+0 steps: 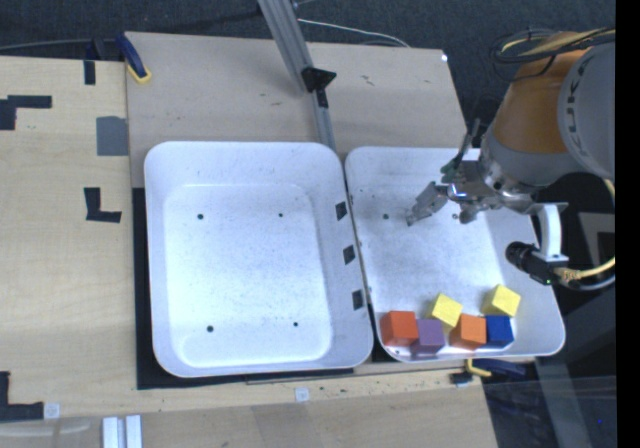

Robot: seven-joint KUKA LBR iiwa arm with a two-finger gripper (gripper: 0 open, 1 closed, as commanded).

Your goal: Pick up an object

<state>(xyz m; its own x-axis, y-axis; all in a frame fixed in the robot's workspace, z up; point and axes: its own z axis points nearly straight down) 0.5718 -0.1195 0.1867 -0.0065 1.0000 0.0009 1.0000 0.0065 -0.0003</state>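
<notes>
Several small blocks lie along the near edge of the right bin [400, 176]: an orange-red block [401, 326], a purple block [430, 334], a yellow block [446, 310], an orange block [470, 330], a blue block [498, 330] and another yellow block [505, 300]. My gripper [440, 207] hangs over the upper middle of the right bin, well above the blocks in the picture. Its two fingers stand apart, one pointing left [421, 208] and one near [465, 213], with nothing between them.
The left bin [160, 236] sits beside the right one. A slanted metal pole [285, 21] rises from between the bins at the back. A black cable connector [528, 261] hangs off the arm at the right bin's edge.
</notes>
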